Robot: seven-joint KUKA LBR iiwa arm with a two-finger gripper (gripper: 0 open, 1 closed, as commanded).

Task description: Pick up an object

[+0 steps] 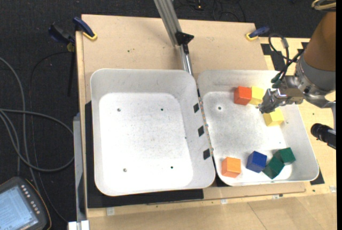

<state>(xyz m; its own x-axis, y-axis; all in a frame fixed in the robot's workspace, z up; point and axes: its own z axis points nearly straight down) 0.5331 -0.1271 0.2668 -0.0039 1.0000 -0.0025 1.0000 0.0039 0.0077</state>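
Orange cube [231,166], blue cube [257,161], two green blocks [280,162] along right bin [214,117] front edge. Gripper [269,103] low between yellow blocks [274,117], near second orange cube [242,95]; grasp cannot be told, possibly touching one.

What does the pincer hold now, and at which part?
It cannot be told. The pincer is low in the right bin, between two yellow blocks, but no block shows between its tips.
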